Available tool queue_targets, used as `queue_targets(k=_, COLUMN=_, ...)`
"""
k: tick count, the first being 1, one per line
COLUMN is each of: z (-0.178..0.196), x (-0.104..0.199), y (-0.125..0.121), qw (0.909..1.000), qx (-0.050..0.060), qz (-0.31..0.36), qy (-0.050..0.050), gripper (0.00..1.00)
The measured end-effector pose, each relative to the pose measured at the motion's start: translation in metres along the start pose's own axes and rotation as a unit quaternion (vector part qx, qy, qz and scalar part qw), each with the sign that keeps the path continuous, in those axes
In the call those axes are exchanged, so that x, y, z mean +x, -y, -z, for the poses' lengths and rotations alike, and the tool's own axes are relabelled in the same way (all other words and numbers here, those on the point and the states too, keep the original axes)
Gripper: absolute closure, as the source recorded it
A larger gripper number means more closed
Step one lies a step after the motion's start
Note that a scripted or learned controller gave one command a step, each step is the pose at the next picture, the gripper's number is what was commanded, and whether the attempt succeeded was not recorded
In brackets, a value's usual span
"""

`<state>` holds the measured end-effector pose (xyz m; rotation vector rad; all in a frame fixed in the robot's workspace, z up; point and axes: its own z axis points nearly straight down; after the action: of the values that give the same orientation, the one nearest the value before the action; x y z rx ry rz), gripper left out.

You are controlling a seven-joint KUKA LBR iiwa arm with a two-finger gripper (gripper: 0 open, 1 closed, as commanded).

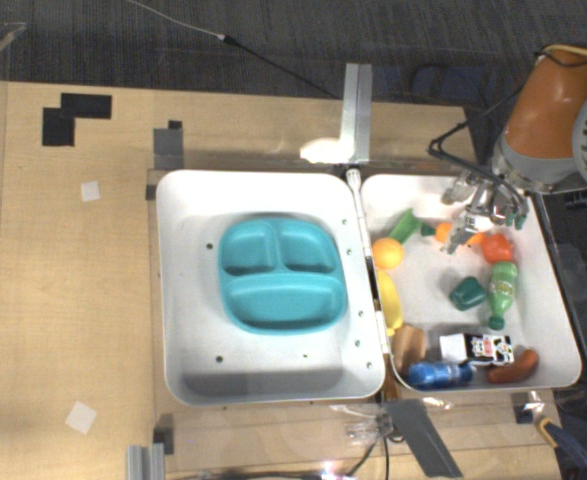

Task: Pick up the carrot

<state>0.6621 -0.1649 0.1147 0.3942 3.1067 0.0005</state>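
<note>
End effector (470, 220) hangs low over the upper part of the right bin (558, 308), its metal fingers pointed down-left; whether they are spread or pressed together I cannot tell, too small and cluttered. Carrot (445, 232), a short orange stub, lies just beside the fingertips on their left, near a green pepper (405, 225); no sign of it between the fingers. Judged step: the final approach, grasp not yet made. Next move likely calls for a small shift left to centre on the stub, then a descent and a closing without nudging the neighbours. Right of the tool sits a red-orange tomato (496, 247), smooth and rounded; below it a pale green bottle (502, 286) and a dark green block (467, 291). Along the bin's left wall, an orange (387, 254) and a yellow banana (388, 301), glossy plastic by the look. Lower edge holds a blue piece (434, 374) and a brown sausage (512, 368). Left bin (188, 298), hard white, carries a teal divided plate (280, 273). Pale wood tabletop (63, 298) around.
</note>
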Motion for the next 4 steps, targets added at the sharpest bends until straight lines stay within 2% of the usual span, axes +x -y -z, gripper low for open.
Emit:
queue_targets(k=1, z=0.0, x=0.0, y=-0.003, qw=0.997, qx=0.0, qz=-0.078, qy=-0.001, gripper=0.0)
queue_targets(k=2, z=-0.029, x=0.0, y=0.033, qw=0.9809, qx=0.002, qz=-0.195, qy=-0.004, gripper=0.0)
queue_targets(k=3, z=-0.028, x=0.007, y=-0.01, qw=0.9756, qx=0.004, qz=-0.219, qy=-0.007, gripper=0.0)
queue_targets(k=4, z=-0.028, x=0.009, y=0.014, qw=0.949, qx=0.001, qz=-0.315, qy=-0.001, gripper=0.0)
